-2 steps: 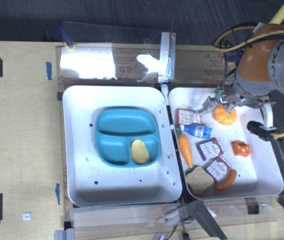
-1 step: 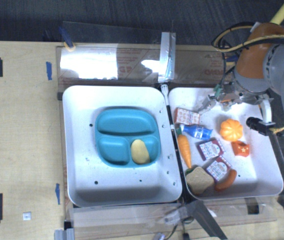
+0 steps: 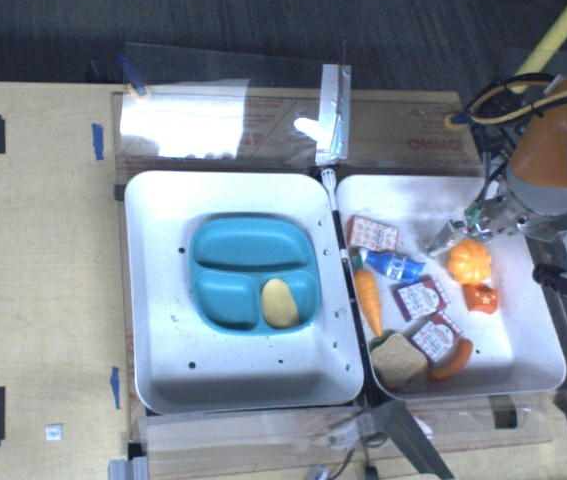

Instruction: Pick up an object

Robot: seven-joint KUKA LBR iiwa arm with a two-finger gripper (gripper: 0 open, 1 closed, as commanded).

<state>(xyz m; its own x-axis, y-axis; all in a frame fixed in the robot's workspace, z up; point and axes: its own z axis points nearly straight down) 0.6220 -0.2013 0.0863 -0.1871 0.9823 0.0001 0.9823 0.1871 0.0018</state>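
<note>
Pincer [image 3: 471, 218] hangs low over the right bin [image 3: 538, 363], just above the orange pepper [image 3: 470, 260]; whether it grips anything I cannot tell. Nothing looks lifted yet, so the reach is in hand; next it should close on the pepper and rise.

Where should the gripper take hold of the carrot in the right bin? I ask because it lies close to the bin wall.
Probably across the carrot's middle, coming straight down. It lies flat, long and narrow, running up and down the view, so fingers closing across its width fit best. The right bin's dividing wall sits close on one side, the blue bottle near its top end.
</note>
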